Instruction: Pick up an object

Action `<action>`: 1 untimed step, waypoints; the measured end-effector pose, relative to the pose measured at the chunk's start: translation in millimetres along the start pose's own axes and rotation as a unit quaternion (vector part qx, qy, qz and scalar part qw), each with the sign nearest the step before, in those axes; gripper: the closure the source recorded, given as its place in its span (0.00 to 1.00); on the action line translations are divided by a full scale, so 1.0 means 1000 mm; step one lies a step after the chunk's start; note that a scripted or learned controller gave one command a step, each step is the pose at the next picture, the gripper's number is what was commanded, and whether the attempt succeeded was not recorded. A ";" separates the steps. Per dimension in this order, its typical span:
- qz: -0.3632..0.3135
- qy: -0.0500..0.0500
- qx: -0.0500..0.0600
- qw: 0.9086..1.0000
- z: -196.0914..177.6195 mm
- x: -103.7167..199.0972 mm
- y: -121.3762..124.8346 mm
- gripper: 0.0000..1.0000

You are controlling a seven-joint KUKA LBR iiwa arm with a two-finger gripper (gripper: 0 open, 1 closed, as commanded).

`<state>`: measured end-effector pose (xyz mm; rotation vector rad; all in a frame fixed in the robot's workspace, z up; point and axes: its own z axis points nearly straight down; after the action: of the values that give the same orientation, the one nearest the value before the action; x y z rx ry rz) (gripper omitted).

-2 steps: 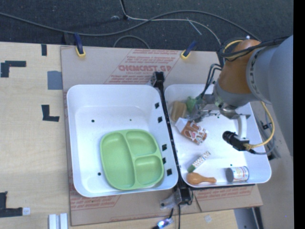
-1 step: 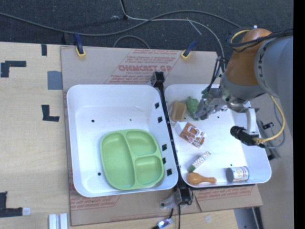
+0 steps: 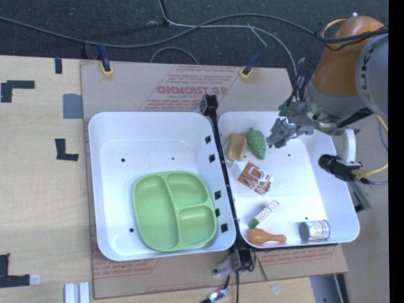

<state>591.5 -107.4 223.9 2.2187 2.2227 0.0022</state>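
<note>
The hand (image 3: pixel 278 137) is seen above the right bin (image 3: pixel 328 188), just beside the green toy (image 3: pixel 256 142); its grip cannot be told. Open floor is left toward the right wall.

Left of the gripper (image 3: pixel 278 136), a smooth plastic green tray (image 3: pixel 175 210) is sitting in a glossy white bin (image 3: pixel 104 169), over matt cardboard (image 3: pixel 136 87).

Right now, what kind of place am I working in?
Probably a robot lab's picking bench: two white bins clamped on a cardboard sheet, a green plate and small items, loose cables, the arm's claw.
</note>
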 end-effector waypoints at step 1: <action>0.000 0.000 0.000 1.000 -0.039 0.001 0.001 1.00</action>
<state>592.1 -106.8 262.4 2.2186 2.2227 0.0019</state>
